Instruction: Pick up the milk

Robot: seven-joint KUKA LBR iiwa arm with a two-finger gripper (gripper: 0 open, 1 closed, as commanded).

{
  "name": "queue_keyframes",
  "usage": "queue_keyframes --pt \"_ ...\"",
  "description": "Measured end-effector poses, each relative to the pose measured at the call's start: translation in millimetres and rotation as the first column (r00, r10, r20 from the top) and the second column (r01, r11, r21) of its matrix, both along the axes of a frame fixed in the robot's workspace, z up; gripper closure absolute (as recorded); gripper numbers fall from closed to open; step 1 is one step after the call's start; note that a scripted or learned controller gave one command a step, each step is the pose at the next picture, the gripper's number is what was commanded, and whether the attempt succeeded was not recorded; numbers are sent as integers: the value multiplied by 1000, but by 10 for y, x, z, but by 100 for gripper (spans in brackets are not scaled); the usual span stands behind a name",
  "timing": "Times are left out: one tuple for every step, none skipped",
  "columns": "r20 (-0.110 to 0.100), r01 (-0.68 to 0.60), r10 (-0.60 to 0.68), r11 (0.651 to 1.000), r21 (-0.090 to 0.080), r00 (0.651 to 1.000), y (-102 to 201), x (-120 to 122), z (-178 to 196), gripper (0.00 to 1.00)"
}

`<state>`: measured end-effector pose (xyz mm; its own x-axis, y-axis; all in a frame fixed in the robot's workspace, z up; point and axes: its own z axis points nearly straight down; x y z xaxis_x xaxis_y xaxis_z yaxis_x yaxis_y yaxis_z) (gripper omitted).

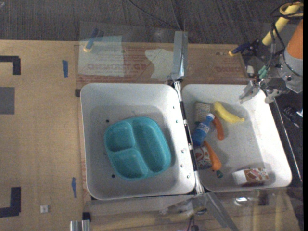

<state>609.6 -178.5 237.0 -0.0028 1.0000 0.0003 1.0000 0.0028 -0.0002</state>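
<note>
Two white bins sit side by side on my worktop point(38, 129). I see the milk carton point(251, 176) lying near the right bin's point(274, 143) front corner. My claw point(256, 91) hangs open and holds nothing above that bin's far right rim, well apart from the carton.

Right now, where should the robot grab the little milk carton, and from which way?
I'd grab the milk carton across its narrow middle, coming straight down from above. It lies flat on its side near the front right corner of the right bin, apart from the other food, so both long sides look free for the pincer.
</note>
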Motion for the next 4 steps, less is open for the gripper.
queue_keyframes --pt "1 -115 115 993 -1 993 -241 -381 -1027 0" --pt "5 -248 248 969 0 969 -393 -647 -1426 0" --pt "3 -131 131 991 -2 991 -140 -1244 -367 0" --pt "5 -189 189 982 0 982 -397 -1277 -1393 0"
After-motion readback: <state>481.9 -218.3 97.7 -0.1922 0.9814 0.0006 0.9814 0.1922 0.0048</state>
